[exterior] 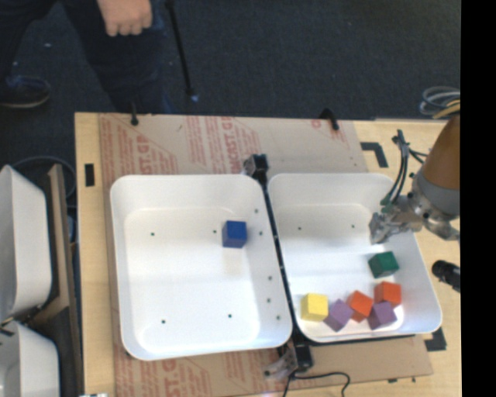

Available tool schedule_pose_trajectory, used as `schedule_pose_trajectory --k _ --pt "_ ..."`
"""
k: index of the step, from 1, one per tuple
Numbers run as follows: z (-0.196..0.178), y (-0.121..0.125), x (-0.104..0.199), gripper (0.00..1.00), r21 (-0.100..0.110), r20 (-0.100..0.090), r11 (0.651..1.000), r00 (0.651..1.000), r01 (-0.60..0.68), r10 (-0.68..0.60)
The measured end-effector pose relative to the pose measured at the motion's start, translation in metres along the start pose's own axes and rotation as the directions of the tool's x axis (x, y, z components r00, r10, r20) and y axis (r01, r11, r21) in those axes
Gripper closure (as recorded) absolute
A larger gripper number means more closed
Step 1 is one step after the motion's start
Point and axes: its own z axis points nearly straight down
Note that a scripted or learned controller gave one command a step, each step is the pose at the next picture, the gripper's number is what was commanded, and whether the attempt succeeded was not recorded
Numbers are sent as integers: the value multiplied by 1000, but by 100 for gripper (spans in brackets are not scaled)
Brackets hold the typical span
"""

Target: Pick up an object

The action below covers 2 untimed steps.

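My gripper [381, 229] hangs over the right side of the right bin [325, 186], just above and slightly left of a green block [383, 264]. Nothing shows between its fingers. Along the bin's front edge lie a yellow block [314, 306], a purple block [339, 315], an orange block [360, 304], a second purple block [382, 315] and a second orange block [388, 292]. A blue block [235, 233] sits alone in the middle of the left bin [139, 310].
The two white bins meet at a shared rim [273, 248] with a black clip [256, 164] at its far end. A person's hand [128, 17] is at the top left, beyond the bench. White containers [23, 256] stand at the left edge.
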Motion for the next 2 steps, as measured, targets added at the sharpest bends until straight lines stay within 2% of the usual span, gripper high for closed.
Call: schedule_pose_trajectory --k 1,2 --pt "-27 1 -1 100 3 -1 1000 1000 0 0" --pt "-34 13 42 100 4 -2 1000 1000 3 -3"
